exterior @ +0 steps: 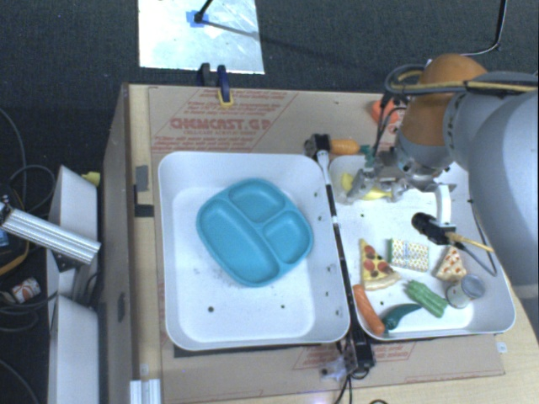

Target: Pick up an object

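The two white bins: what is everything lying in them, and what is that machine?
bins: two, white, side by side, left bin, right bin
tray: one, blue, three compartments, left bin
pizza slices: two, right bin, one near the divider, one farther right
cracker: one, pale, between the slices
carrot: one, orange, right bin's front
banana: one, yellow, under the arm's tip
arm: one, grey with orange band, over right bin

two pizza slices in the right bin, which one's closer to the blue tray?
The larger slice, at the bin's left side beside the divider. The smaller slice lies far right, past the cracker. The blue tray sits in the left bin.
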Motion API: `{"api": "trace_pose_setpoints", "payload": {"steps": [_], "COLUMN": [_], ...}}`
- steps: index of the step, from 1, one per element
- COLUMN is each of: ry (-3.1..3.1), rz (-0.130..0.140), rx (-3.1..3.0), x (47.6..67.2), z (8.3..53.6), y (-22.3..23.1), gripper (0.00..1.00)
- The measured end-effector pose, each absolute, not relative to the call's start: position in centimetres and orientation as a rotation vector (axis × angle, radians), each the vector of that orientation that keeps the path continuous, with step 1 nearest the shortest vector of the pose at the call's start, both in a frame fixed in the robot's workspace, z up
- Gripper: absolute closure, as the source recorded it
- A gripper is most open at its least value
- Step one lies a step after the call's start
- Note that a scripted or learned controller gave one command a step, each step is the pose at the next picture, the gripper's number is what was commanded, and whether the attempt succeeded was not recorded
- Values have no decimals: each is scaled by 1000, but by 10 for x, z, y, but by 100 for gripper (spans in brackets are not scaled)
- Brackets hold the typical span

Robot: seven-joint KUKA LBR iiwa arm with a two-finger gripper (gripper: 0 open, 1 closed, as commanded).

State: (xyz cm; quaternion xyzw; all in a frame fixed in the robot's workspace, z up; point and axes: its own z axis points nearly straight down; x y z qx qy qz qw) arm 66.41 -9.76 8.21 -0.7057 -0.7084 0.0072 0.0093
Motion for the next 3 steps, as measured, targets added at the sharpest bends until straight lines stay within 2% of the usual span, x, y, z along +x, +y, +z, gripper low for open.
{"api": "trace_pose_setpoints", "payload": {"steps": [2, 3], "ry": [-2214, -2213], "rz": [30, 20], "rx": [-2209, -2203], "x": [663, 664], "z": [81, 82], "y": [-93, -103], "gripper": [0, 0]}}
